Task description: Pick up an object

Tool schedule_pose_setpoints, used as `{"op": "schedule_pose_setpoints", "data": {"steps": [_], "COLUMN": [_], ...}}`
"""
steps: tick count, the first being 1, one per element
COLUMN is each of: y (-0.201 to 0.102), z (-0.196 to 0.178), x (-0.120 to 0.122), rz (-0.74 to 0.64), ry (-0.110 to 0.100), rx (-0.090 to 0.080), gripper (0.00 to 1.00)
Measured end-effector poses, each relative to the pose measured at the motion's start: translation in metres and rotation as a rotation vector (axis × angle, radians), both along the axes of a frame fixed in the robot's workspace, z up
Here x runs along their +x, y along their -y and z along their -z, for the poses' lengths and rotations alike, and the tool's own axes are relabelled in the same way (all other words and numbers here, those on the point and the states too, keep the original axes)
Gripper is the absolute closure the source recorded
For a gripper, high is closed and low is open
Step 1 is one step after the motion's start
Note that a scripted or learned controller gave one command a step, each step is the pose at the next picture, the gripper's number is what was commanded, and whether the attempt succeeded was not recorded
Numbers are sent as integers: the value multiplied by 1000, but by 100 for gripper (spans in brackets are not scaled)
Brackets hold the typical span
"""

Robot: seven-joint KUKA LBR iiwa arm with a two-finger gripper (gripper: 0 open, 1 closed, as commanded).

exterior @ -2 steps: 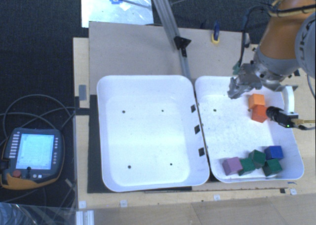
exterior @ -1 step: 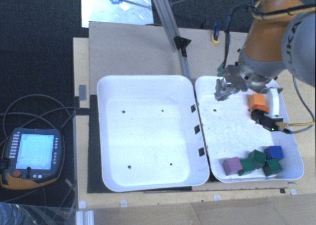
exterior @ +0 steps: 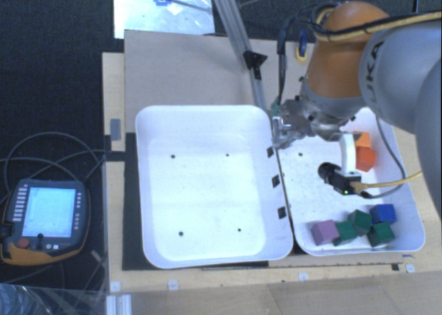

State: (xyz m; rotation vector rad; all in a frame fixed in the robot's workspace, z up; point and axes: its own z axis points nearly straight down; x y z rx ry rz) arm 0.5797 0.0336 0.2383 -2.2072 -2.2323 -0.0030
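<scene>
gripper (exterior: 281, 134) over right bin (exterior: 413, 236) inner rim | pink block (exterior: 323, 231) near front edge

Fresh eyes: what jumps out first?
The grey arm with an orange band looms over the right white bin, its gripper at the edge beside the left white bin. Small pink, green and blue blocks cluster in the right bin's near corner; an orange block sits apart.

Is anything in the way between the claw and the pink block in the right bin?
Nothing visible. The claw hangs at the far left corner of the right bin; bare white floor runs from there to the pink block.
</scene>
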Motion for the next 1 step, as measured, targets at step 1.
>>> {"op": "schedule_pose_setpoints", "data": {"steps": [1], "y": [-60], "z": [8], "x": [-18], "rz": [0], "ry": [0], "rx": [0], "gripper": [100]}}
